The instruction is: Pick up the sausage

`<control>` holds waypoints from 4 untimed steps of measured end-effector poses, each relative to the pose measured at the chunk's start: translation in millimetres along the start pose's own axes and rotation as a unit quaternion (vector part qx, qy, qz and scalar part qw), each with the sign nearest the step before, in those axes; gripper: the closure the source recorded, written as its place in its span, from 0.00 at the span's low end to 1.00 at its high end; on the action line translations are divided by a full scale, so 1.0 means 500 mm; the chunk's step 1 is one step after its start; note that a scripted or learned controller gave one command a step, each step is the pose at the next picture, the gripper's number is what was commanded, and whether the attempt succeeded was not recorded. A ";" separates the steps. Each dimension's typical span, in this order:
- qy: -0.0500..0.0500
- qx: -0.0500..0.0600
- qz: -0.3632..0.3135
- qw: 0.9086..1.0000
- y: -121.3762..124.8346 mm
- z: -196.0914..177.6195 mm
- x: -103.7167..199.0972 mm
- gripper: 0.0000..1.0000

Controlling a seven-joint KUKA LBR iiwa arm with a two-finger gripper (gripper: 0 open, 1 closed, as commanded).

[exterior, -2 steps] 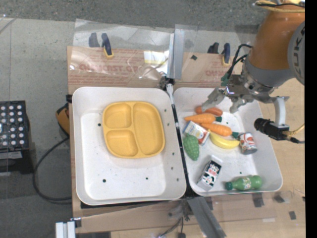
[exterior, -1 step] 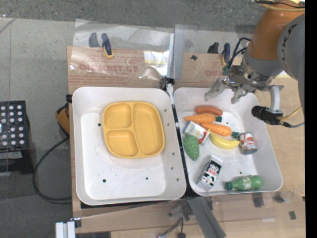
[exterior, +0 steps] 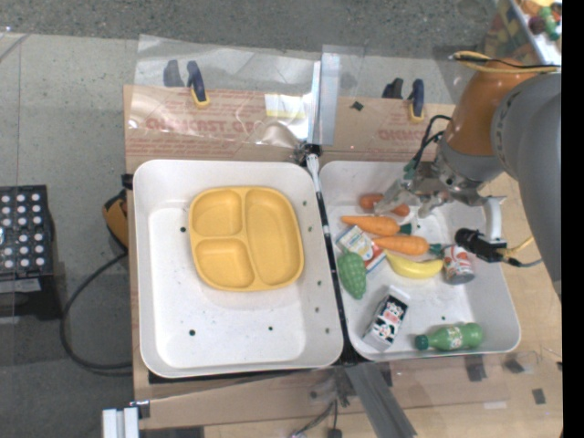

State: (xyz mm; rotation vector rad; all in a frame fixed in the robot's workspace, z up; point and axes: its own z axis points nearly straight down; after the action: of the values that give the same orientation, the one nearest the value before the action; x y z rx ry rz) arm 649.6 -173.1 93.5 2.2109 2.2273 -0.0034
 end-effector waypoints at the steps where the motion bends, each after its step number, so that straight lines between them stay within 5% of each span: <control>1: 0.001 0.000 0.001 1.000 -0.001 -0.019 -0.002 1.00; 2: 0.001 0.000 0.001 1.000 -0.001 -0.019 -0.002 0.00; 3: 0.002 0.008 0.007 1.000 0.035 0.007 0.112 0.00; 4: 0.001 0.008 0.007 1.000 0.035 -0.015 0.111 1.00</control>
State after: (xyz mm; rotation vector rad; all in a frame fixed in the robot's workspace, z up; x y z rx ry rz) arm 666.5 -117.5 100.7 2.2358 2.2211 -0.0202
